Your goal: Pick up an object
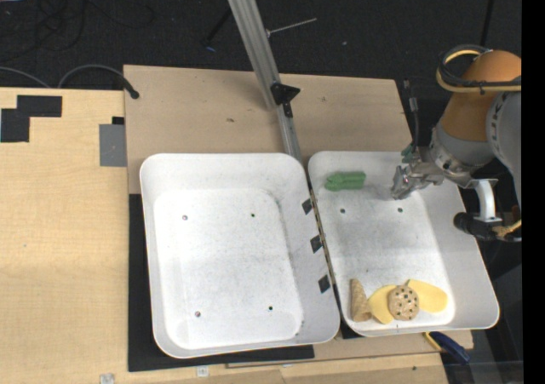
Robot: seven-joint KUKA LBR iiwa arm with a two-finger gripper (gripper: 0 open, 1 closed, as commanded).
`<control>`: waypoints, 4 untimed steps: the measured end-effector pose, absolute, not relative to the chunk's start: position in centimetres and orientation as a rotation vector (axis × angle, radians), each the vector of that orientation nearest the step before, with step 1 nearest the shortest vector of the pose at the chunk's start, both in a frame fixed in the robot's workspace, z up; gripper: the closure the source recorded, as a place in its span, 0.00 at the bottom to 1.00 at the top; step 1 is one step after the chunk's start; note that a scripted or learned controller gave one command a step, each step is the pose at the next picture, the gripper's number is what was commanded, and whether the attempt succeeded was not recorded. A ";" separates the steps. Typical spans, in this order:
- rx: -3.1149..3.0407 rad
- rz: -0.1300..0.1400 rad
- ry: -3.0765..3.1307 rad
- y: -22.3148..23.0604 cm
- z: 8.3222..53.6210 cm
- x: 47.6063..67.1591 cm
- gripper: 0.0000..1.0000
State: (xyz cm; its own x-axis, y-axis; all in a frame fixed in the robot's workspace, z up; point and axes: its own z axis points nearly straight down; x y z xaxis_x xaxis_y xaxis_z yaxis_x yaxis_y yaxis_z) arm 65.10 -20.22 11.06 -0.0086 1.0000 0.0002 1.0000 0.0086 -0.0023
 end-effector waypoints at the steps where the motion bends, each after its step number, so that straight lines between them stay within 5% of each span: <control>1: -2.220 -0.003 -2.228 -20.5 15.7 65.9 1.00; 3: -2.217 -0.002 -2.229 -20.4 22.2 66.5 1.00; 4: -2.215 -0.002 -2.224 -15.1 23.4 66.1 1.00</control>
State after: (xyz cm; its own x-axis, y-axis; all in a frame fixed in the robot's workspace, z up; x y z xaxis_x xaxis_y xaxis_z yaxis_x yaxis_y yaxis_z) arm 66.06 -15.07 23.42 -0.0040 1.0000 0.0025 1.0000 0.0040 -0.0010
